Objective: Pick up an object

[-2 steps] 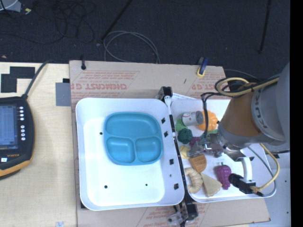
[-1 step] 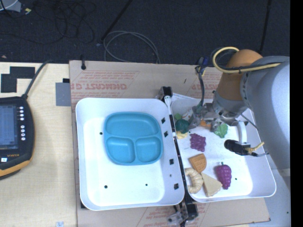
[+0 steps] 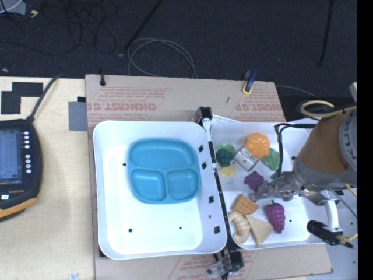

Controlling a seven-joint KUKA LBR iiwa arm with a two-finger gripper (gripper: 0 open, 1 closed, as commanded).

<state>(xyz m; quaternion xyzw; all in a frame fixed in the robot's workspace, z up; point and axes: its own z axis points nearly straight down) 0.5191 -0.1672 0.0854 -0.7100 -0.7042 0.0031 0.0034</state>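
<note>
My gripper [image 3: 270, 190] hangs low over the right bin [image 3: 297, 237], among toy foods. Just left of it lies a small purple piece [image 3: 253, 181]. A purple bunch of grapes [image 3: 275, 216] sits right below it, and a tan waffle [image 3: 245, 205] lies to its lower left. Farther back are an orange [image 3: 257, 144], a green leaf [image 3: 271, 160], a grey-white block [image 3: 245, 160], a green broccoli [image 3: 225, 154] and a small yellow piece [image 3: 228, 170]. A pale cheese wedge [image 3: 260, 230] and a beige piece [image 3: 238, 222] rest at the front left corner.
The left bin [image 3: 111, 214] holds a blue divided plate [image 3: 163, 171]. A divider rail [image 3: 213, 179] runs between the bins. A teach pendant [image 3: 14, 162] lies on the bench at far left. The grey and orange arm [image 3: 326, 153] covers the right bin's right side.
</note>
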